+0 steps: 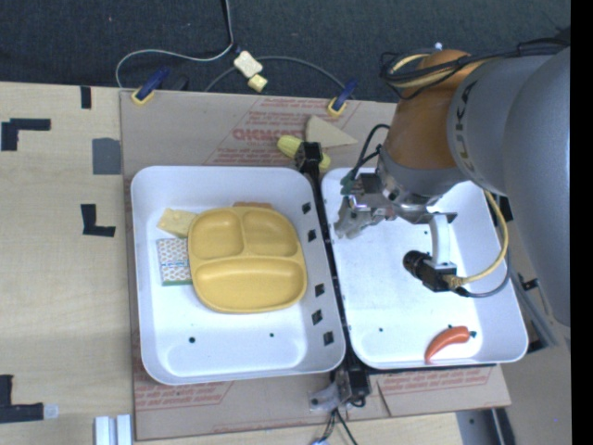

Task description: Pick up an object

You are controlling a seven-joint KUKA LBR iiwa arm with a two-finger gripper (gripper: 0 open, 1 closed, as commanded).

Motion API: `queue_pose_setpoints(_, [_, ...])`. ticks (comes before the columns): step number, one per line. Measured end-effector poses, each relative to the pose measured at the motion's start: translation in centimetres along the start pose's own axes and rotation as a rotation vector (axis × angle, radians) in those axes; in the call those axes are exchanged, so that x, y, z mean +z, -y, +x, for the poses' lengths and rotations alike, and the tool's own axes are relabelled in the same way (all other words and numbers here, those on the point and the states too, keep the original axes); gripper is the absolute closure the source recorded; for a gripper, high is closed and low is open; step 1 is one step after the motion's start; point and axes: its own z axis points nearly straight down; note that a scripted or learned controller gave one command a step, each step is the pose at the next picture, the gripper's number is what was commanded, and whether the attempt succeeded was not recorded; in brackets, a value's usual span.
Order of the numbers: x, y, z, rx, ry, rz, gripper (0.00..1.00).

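Orange chili pepper (449, 341) flat in right bin's near corner; yellow divided plate (247, 259) in left bin.

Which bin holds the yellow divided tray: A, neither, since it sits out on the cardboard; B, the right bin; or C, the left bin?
C: the yellow divided tray lies flat inside the left bin, while the right bin holds an orange pepper-shaped object near its front edge, with the gripper at that bin's back left corner.
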Motion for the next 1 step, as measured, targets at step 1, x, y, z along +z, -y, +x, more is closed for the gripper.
queue_pose_setpoints(1, [-0.27,-0.05,-0.38,0.004,0.001,-0.003,0.00])
